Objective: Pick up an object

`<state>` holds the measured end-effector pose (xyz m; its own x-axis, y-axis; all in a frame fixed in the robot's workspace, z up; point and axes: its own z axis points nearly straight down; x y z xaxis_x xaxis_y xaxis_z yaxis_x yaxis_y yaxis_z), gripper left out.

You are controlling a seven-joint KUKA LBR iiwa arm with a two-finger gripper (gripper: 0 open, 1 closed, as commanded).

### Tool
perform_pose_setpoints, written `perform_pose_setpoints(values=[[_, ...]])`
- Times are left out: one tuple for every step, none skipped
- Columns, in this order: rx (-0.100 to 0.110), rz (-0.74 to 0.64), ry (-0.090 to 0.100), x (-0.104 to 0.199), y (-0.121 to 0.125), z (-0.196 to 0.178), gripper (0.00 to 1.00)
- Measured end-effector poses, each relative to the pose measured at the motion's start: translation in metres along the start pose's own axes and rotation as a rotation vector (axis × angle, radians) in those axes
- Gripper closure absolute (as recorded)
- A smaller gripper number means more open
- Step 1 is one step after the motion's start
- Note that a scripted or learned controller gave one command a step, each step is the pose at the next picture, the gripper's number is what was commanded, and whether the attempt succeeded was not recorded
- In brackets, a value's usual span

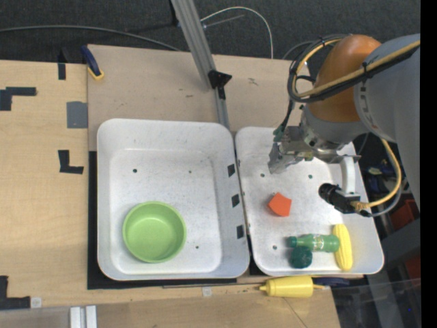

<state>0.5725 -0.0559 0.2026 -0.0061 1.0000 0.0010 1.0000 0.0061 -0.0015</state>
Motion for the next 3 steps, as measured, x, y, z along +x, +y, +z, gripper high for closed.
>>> perform_pose_setpoints(values=[[0.001,0.000,0.000,0.046,-0.001,0.000,1.00],[0.000,-0.001,0.000,0.099,0.008,0.004,1.00],[0.000,-0.001,0.000,0.149,0.016,0.002,1.00]])
